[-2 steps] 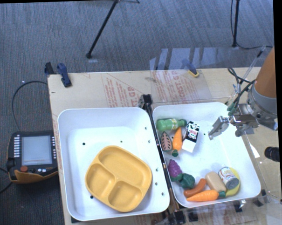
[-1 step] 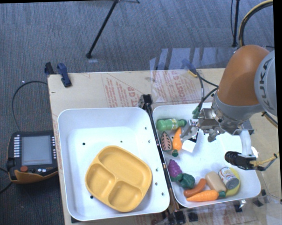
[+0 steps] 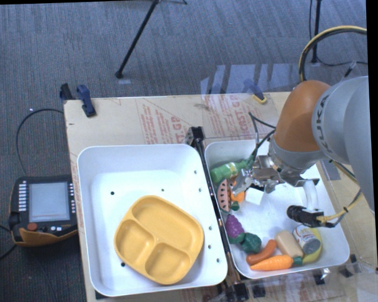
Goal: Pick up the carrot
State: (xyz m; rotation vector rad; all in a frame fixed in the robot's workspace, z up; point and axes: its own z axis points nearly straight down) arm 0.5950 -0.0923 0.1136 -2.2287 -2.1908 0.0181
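From the camera view I see the arm (image 3: 325, 125) reaching in from the right, its gripper (image 3: 248, 179) low over the upper left part of the right bin (image 3: 339, 231). Whether it is spread or pressed together I cannot tell; the wrist hides too much and something small and orange sits right at the tip, which I cannot identify as held or merely lying beneath. The carrot (image 3: 272, 262) lies at the bin's near edge, well apart from the gripper, toward the bottom of the view and a little to the right of the tip. Its long axis runs roughly left to right along the near wall, the green end toward the right. A second, smaller orange piece (image 3: 261, 252) lies just above it, tilted, near enough that I would watch for a wrong grab. Just beside the carrot's right end sit a pale cylinder (image 3: 288, 243), a can (image 3: 306, 236) and a banana (image 3: 315, 251); a green lump (image 3: 249, 242) and a purple piece (image 3: 233, 226) lie to its upper left. The left bin (image 3: 93, 183) holds a yellow divided plate (image 3: 158, 239). I judge the coming move to be a travel toward the near wall, with the closing direction set across the carrot's long axis. Both bins rest on the table (image 3: 144, 118).
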